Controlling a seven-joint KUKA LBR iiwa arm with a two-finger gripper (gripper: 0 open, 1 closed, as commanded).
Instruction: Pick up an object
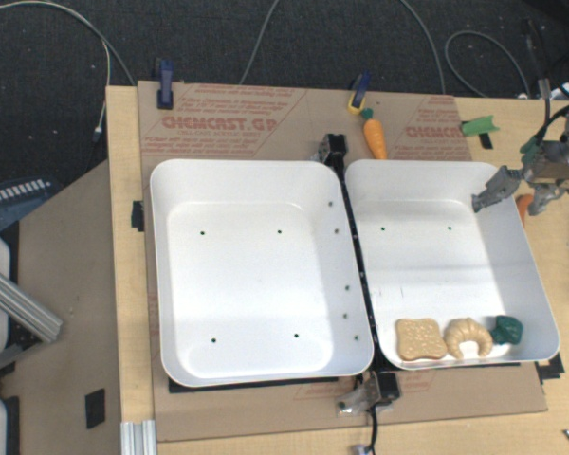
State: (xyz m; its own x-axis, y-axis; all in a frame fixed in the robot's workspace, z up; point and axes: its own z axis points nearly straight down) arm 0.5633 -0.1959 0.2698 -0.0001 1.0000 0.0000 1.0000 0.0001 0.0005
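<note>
Three toy foods lie along the front edge of the right bin (436, 254): a slice of toast (420, 338), a croissant (468, 336) and a small dark green piece (507, 329). An orange toy carrot (374, 138) rests on the cardboard just behind the bins, outside both. My gripper (513, 195) hangs over the right bin's far right corner, well away from the foods. It is open, with its grey fingers (490, 189) spread. A small orange bit shows between them, and I cannot tell what it is.
The left bin (251, 273) sits beside the right one, with black clips at the seam between them. Blue clamps (164, 81) and a green clamp (479, 126) hold the cardboard at the back edge. Cables trail over the dark floor behind.
</note>
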